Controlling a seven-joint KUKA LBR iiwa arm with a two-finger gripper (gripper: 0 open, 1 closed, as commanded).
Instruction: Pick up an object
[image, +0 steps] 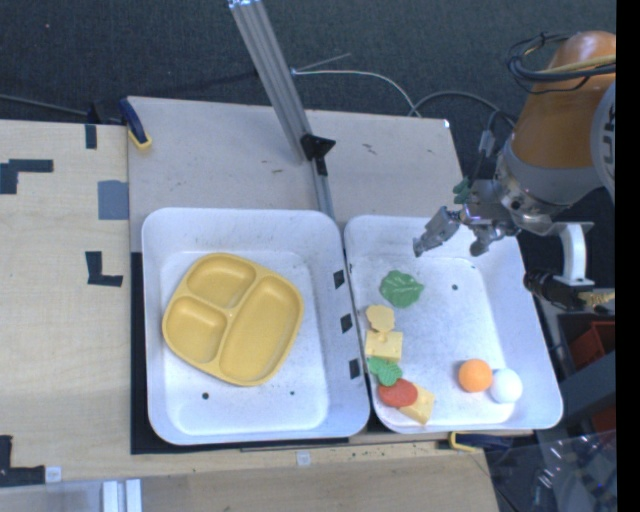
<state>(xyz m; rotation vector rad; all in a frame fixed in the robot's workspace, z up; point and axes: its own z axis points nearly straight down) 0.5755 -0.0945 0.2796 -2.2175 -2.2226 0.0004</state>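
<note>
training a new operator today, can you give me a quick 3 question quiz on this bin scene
1. True or false: the yellow divided plate lies in the left bin.
2. Which item lies nearest the claw? A) orange ball B) green leafy piece C) white ball
3. Fill in: the orange ball sits right beside the ____ ball, near the right bin's front right corner.

Key: 1 true; 2 B; 3 white
</note>
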